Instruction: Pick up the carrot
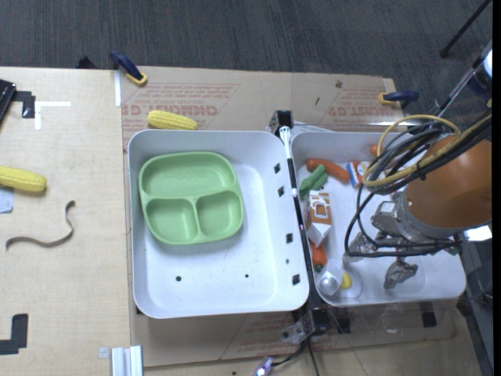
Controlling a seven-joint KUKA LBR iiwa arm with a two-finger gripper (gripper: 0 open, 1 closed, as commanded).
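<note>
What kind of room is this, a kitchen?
Probably a robot lab, not a kitchen: a grey arm with an orange band, two shallow white bins clamped on a cardboard-covered bench, and toy food.

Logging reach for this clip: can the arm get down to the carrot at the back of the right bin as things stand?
Probably yes: the carrot lies uncovered, with a green piece touching it. The pincer is over the same bin.

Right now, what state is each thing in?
hand: low over the right bin, nothing seen in it
carrot: lying flat in the right bin, untouched
green tray: upright in the left bin
carton: lying beside the divider
</note>
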